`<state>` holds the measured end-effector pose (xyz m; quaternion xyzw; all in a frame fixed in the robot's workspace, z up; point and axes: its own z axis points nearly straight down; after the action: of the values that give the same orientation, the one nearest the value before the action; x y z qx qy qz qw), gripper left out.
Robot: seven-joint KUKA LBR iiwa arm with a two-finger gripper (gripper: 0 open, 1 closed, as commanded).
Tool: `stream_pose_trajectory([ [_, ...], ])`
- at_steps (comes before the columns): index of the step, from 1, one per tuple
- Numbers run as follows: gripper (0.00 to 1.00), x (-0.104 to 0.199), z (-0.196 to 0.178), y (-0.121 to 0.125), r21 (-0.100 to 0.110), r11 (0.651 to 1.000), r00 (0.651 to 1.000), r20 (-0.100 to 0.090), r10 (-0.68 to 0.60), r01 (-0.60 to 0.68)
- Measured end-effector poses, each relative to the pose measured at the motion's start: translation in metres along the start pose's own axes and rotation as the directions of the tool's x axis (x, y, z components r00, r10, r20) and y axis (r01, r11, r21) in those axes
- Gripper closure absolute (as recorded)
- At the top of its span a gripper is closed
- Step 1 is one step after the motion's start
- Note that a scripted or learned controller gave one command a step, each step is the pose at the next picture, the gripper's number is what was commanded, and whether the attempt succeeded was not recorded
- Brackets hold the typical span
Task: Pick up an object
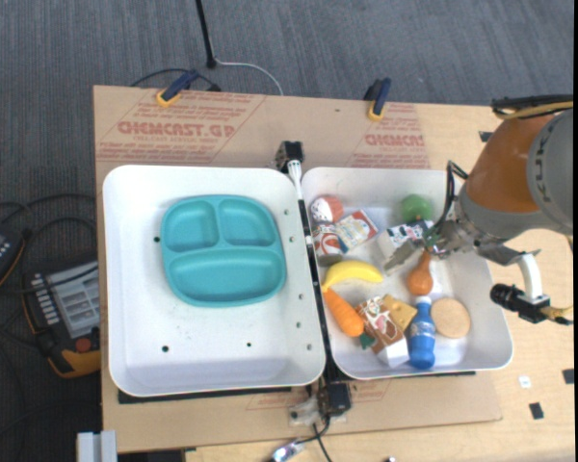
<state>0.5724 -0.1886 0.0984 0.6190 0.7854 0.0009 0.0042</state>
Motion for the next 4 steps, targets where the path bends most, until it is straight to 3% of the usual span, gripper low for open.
stream_pose_trajectory([
  [1, 1.0, -0.002, -0.011, 0.001, -0.006, 1.0, 1.0, 0.008, 0.002, -0.002],
  [2, 0.0, -0.002, -0.011, 0.001, -0.005, 1.0, 1.0, 0.007, 0.002, -0.002],
  [3, 0.0, 0.034, 0.008, -0.045, -0.009, 0.988, 0.988, 0.008, -0.151, 0.151],
  [4, 1.0, 0.035, -0.003, -0.045, -0.008, 0.989, 0.989, 0.005, -0.15, 0.15],
])
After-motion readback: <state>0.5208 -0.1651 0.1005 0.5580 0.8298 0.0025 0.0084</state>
